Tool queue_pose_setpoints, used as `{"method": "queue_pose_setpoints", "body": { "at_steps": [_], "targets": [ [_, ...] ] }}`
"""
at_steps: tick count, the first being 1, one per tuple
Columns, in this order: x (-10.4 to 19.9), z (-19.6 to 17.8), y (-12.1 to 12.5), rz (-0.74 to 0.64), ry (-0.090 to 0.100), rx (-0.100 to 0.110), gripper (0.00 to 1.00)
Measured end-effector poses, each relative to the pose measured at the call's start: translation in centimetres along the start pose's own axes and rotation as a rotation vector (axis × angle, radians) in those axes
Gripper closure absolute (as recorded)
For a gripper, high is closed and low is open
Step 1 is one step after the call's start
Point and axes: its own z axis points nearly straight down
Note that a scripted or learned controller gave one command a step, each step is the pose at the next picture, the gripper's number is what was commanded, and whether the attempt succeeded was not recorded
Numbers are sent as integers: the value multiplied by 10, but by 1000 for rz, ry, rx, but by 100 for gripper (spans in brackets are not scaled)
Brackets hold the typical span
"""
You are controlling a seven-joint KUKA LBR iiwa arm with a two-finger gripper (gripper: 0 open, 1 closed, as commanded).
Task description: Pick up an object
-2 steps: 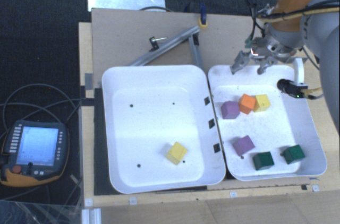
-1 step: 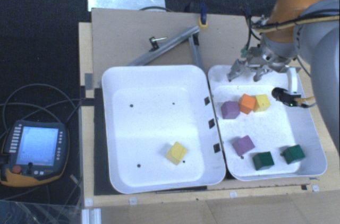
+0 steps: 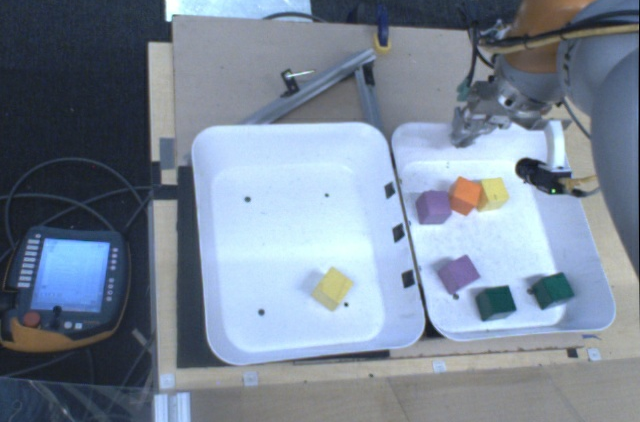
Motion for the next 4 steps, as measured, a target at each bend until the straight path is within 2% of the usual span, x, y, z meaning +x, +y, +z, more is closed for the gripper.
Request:
{"method": "queue_pose_setpoints", "body": {
  "at_steps": [2, 3, 4],
  "targets": [
    [8, -121, -5, 0, 0, -5, 100],
    [8, -122, -5, 0, 0, 2, 100],
    [69, -113, -18, -6, 4, 6, 100]
  ]
}}
